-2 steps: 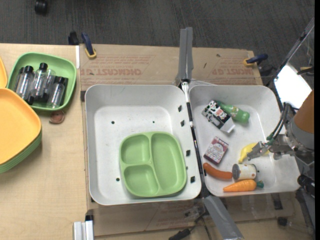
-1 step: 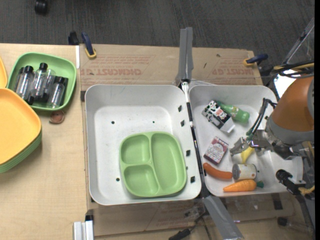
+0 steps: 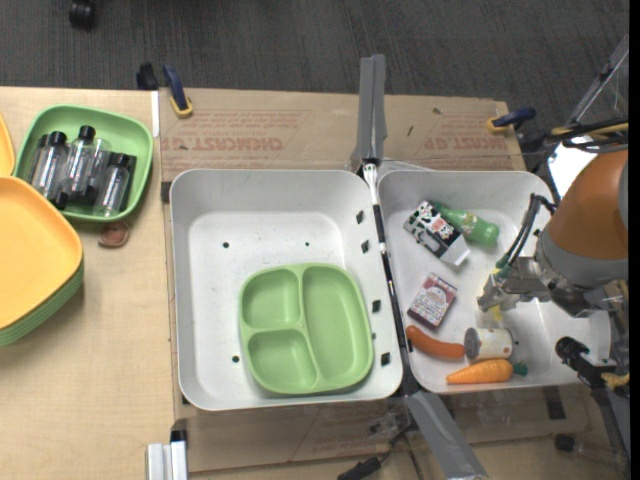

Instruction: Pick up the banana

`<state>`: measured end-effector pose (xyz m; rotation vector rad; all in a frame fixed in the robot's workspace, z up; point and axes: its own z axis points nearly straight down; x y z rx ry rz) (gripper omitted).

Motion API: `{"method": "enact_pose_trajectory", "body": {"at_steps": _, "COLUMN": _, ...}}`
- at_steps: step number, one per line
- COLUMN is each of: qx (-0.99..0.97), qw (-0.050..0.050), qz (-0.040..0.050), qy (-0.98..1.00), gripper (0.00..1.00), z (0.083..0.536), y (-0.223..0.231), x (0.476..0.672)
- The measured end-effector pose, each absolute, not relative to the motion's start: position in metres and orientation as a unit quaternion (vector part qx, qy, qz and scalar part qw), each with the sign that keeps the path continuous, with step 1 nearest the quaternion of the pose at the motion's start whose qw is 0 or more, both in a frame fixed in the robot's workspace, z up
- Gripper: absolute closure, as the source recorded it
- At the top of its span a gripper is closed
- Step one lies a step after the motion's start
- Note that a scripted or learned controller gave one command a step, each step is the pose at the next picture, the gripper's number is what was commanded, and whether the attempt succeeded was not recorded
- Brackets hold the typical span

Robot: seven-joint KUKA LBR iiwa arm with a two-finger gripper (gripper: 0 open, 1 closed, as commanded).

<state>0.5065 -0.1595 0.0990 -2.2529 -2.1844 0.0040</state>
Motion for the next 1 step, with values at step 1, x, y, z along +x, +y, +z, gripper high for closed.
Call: {"method": "enact_pose_trajectory", "body": {"at_steps": 1, "qx": -0.799, "qw": 0.000, "qz": 0.0017, "qy": -0.601, "gripper": 1.00, "z": 0.2130, "y": -0.1375, "x": 0.5330}}
